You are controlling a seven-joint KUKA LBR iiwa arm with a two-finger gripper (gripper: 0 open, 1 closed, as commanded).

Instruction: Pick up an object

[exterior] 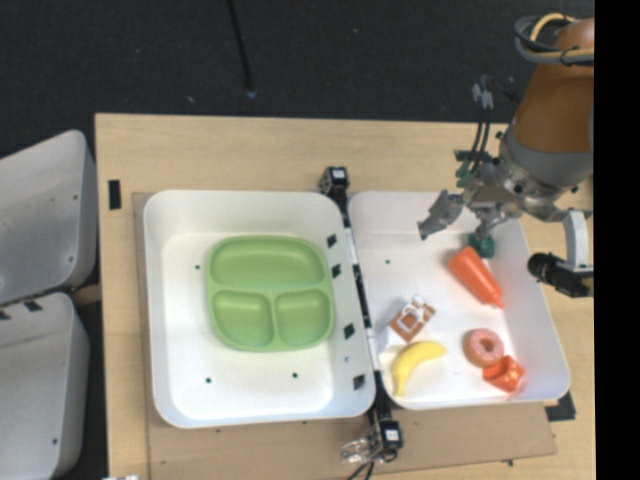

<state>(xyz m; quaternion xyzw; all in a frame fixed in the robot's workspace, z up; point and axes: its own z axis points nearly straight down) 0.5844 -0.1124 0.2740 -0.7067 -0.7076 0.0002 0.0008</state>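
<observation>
Over the right bin's (395, 218) twelve o'clock edge, my fingers (462, 225) hang spread and empty just above the toy carrot (475, 275), with doughnut (485, 346) and banana (415, 361) toward six, so picking anything up remains undone.

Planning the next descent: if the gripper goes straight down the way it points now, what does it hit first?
Probably the carrot: the gripper hangs over the right bin's far end, near the carrot's green top. Depth is unclear, so it might land on bare bin floor beside it.
</observation>
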